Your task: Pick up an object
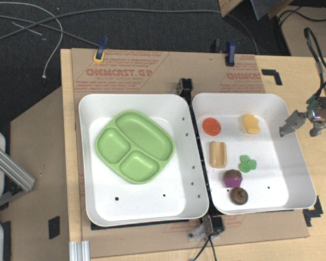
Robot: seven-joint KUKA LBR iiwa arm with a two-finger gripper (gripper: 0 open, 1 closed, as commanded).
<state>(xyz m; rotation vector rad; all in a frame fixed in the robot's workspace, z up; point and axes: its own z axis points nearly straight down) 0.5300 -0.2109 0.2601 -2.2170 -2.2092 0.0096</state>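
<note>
Hovering at the right bin's (293, 162) right rim, pincer (289, 127) state impossible to tell; yellow piece (251, 123) sitting just left of it, inside the bin, apart.

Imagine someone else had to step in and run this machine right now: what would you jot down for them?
Gripper: at the right bin's right rim, above the wall, nothing visibly held; whether the jaws are open is unclear.
Right bin: orange round piece, yellow piece, tan block, green piece, purple piece, brown round piece, all lying loose.
Left bin: green divided plate.
Done: nothing picked up yet.
Left: choose one piece, descend, grasp, lift.
</note>
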